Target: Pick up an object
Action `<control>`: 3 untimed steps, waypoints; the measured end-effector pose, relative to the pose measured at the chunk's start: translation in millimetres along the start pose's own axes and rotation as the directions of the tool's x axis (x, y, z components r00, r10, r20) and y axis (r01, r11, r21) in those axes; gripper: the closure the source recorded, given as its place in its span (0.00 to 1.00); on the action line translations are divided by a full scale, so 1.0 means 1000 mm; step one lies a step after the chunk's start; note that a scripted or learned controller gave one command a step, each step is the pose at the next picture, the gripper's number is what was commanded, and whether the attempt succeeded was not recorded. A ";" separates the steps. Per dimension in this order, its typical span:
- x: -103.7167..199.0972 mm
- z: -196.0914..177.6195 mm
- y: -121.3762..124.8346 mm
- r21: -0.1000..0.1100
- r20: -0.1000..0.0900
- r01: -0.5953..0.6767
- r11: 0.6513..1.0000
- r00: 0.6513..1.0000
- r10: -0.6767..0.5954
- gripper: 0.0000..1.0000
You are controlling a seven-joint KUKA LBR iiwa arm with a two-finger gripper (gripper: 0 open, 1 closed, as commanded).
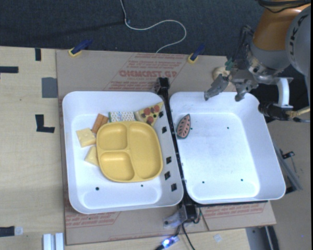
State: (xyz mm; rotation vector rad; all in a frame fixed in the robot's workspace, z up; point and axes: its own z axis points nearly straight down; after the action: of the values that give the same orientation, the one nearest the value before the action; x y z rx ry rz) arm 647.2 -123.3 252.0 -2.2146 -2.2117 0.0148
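Overhead, two white bins sit side by side; the gripper (225,91) hovers over the far rim of the right bin (261,155), its fingers spread wide and holding nothing. Nearest to it, a small oval brown brush (183,126) lies flat by the divider. It looks light and stiff, best pinched across its narrow width. Over in the left bin (73,139), a yellow divided plate (129,151) covers some small cards (86,137)
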 end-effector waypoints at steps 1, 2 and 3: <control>0.000 -0.009 0.002 -0.013 0.002 0.003 1.000 1.000 -0.003 0.00; -0.001 0.039 -0.006 -0.009 0.002 0.002 1.000 1.000 -0.002 0.00; -0.009 0.088 -0.007 -0.008 0.003 0.002 1.000 1.000 -0.002 0.00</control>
State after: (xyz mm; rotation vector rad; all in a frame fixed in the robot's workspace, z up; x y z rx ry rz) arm 638.3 -132.5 163.9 -2.2183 -2.2193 0.0086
